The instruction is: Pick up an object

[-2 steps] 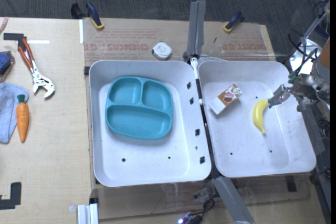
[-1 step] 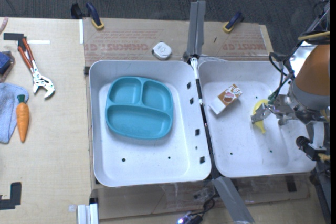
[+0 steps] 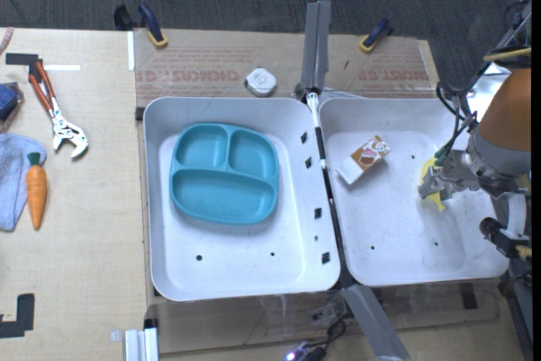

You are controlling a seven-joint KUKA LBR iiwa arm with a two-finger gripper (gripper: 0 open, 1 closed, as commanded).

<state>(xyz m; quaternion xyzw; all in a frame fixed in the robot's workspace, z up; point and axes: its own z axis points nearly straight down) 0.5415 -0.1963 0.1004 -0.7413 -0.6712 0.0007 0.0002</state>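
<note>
Gripper [image 3: 437, 182] sits low at the right side of the right bin [image 3: 397, 266], arm [image 3: 507, 131] reaching in from the right. There's a yellow thing [image 3: 436, 200] right at the tip, touching or just under it. Can't tell if the jaws are apart or together, and can't tell if the yellow thing is actually between them or just lying beside. The arm's own body hides that.

The other candidate is the small carton [image 3: 365, 158] in the same bin, lying tilted near the divider [image 3: 321, 182], well apart from the gripper.

The left bin [image 3: 161, 207] holds the blue divided plate [image 3: 225, 173], flat near the middle.

Risks as I see them:
- Yellow thing looks small and close to the bin floor. If the jaws close off-centre it likely squirts out sideways or gets pinched by one edge and drops on the lift.
- Gripper is near the bin's right wall. A push instead of a grasp could shove the thing against the wall or tip the bin rim.
- If it goes for the carton instead, the carton lies at an angle; jaws not lined up with its short side would probably rotate it rather than hold it.
- Plate is wide and flat, a poor target for two fingers and likely to slip.

Off the bins, the table [image 3: 84, 266] carries pliers [image 3: 52, 110], a toy carrot [image 3: 35, 192] on a grey cloth [image 3: 10, 182] and a tape roll [image 3: 261, 81]. Not in play.
</note>
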